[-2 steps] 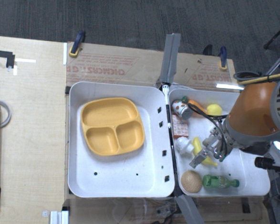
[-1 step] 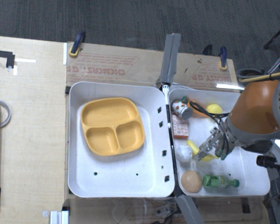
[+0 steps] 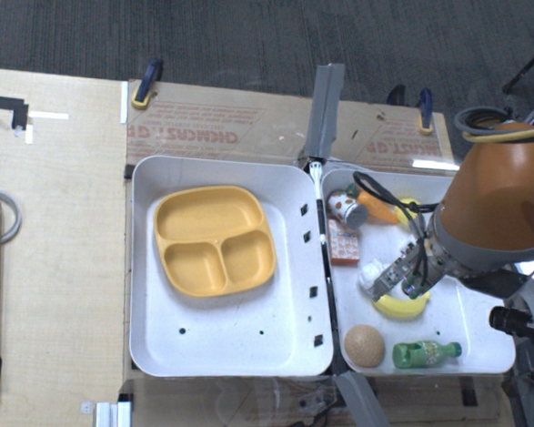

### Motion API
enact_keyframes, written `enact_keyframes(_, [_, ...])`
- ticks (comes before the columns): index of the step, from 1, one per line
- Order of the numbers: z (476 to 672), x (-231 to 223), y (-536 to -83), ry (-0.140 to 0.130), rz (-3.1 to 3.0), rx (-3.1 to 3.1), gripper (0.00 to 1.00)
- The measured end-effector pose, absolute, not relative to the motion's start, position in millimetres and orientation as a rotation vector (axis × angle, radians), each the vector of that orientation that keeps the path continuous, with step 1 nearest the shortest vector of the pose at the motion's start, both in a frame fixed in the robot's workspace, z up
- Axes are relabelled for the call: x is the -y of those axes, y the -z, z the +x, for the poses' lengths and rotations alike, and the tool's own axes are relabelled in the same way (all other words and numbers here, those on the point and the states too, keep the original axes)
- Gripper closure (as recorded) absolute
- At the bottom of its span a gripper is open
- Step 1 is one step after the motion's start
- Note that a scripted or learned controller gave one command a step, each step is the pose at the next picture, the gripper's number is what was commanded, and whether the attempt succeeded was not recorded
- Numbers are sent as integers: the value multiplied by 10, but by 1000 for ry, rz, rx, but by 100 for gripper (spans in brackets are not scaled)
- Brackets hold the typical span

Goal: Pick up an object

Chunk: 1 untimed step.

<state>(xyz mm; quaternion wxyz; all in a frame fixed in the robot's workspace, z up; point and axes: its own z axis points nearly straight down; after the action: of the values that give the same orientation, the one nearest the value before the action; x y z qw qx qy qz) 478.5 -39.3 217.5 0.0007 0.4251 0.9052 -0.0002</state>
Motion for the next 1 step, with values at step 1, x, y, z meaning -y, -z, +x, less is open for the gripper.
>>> enact_keyframes(1, [5304,168,-2128,4,1805,-2571,100])
